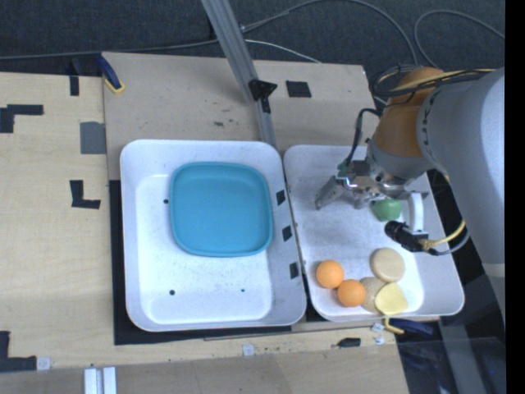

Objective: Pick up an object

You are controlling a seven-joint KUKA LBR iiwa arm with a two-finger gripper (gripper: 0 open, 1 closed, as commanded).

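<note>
In the camera view, the metal two-finger gripper (349,189) hangs over the right white bin (328,228). I cannot tell if it is squeezing. A small round green ball (385,209) sits at its 4 o'clock, partly hidden. Two round orange balls (330,274) lie at 6 o'clock. It could close on nothing, because the ball sits off to one side.

White bins: two, side by side on the tabletop, the left bin (148,245) at 9 o'clock and the right bin (328,220) at 3 o'clock.
Blue plates: one, blue plate (221,208) in the left bin.
Orange balls: two, first orange ball (330,274) and second orange ball (351,293), at the right bin's 6 o'clock side.
Beige round pieces: one, beige round piece (387,264).
Yellow pieces: one, yellow piece (392,300).
Green objects: one, green object (385,209), partly hidden.
</note>
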